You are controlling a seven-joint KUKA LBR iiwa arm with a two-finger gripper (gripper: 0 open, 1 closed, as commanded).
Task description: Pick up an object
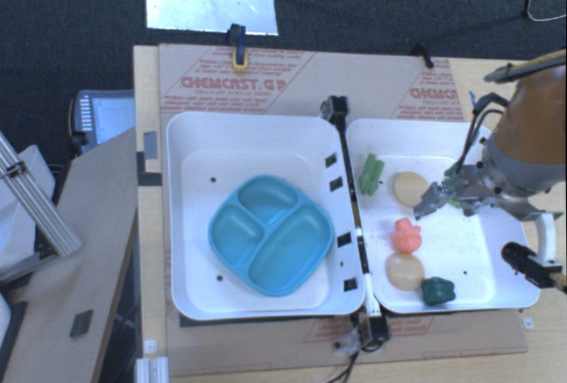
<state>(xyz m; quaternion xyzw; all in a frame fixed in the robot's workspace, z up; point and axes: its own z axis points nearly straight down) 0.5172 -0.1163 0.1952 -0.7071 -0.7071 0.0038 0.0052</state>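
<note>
In the right bin [469, 266] lie a green piece [371, 174] at the upper left, a pale beige round piece [409, 187] beside it, an orange-red toy [407, 236] in the middle, a second beige round piece [404, 270] below that, and a dark green lump [438, 290] near the front rim. My gripper [431, 199] hangs low over the right bin, just right of the upper beige piece and above the orange-red toy. Nothing shows between its dark tips.
The left bin [190, 195] holds a blue divided plate [270, 233]. A black clamp ridge [348, 204] runs between the two bins. The arm's orange band [532, 120] and grey wrist cover the right bin's far right side.
</note>
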